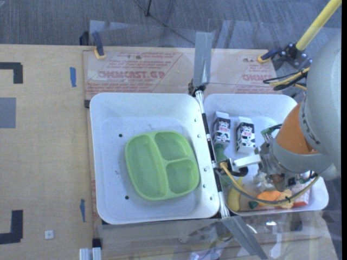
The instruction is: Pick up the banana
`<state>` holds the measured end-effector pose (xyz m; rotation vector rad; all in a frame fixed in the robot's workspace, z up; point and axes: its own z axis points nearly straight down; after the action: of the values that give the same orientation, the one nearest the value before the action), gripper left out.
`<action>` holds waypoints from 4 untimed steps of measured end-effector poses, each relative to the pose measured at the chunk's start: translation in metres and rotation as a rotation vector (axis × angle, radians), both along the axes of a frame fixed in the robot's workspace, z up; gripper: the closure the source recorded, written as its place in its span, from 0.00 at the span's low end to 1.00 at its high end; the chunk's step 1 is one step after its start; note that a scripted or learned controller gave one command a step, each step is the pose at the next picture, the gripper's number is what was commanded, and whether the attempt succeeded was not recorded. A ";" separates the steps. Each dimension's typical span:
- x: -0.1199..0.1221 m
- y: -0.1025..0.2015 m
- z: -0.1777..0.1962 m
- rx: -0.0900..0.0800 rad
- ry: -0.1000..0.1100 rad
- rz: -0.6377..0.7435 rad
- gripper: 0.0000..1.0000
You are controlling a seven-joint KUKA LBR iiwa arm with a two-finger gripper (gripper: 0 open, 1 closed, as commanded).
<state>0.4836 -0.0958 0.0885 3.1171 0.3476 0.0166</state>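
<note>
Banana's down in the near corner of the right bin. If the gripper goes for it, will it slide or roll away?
The banana looks curved and smooth, so it may pivot or slip rather than roll. It lies against the right bin's wall among other items, which probably limits sliding but crowds the approach. It is likely soft, so a hard squeeze could bruise it. The gripper is above the clutter.

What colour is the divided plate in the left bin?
Light green, seen in the camera view: the three-compartment plastic plate.
</note>
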 end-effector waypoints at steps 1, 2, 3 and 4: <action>-0.001 0.002 0.000 -0.003 0.002 0.037 1.00; -0.001 0.002 0.000 0.000 0.000 -0.021 1.00; -0.003 0.002 0.006 0.002 0.009 -0.021 1.00; -0.003 0.001 -0.001 0.006 0.009 -0.016 1.00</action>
<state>0.4805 -0.0947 0.0878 3.1265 0.3241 0.0038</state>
